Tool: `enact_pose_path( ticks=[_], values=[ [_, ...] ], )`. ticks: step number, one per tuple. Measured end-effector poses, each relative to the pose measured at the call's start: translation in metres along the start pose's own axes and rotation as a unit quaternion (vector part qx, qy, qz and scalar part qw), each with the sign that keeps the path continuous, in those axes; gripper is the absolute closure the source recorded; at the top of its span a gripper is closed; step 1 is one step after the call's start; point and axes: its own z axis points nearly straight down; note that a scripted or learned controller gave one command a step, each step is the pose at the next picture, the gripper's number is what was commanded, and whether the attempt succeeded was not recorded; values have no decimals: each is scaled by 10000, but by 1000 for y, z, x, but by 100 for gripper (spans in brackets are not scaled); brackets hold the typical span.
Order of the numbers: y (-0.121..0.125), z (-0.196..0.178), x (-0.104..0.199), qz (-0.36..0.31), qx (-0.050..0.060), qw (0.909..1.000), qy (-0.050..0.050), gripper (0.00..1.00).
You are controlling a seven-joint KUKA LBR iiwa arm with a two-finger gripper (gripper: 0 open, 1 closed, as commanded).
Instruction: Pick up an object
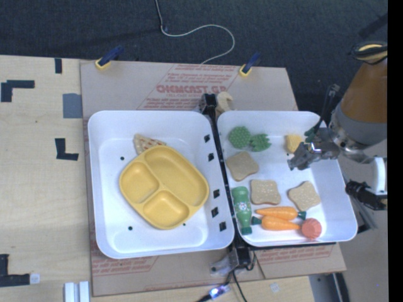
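My gripper (301, 159) hangs over the right side of the right bin (334, 231), its dark fingers pointing down-left, just below a small yellow piece (292, 143) and above a toast slice (305, 195). Nothing shows between the fingers. The right bin also holds green broccoli (247, 138), two more toast slices (242, 165) (265, 192), a green bottle (241, 209), two carrots (277, 218) and a red tomato (311, 228).
The left bin (104, 168) holds a yellow divided plate (164, 187) with a waffle-like piece (147, 144) at its upper left. A black divider (217, 168) runs between the bins. A white cable (201, 33) loops behind the bench.
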Motion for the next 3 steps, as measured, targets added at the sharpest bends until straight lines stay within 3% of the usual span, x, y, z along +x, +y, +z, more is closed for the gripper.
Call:
enact_pose_path(
  ticks=[1, 2, 3],
  values=[
    [36, 10, 45, -25, 13, 10000, 11, 100],
    [79, -6, 84, -25, -4, 10000, 8, 100],
    [83, -7, 75, 0, 13, 10000, -2, 100]
  ],
)
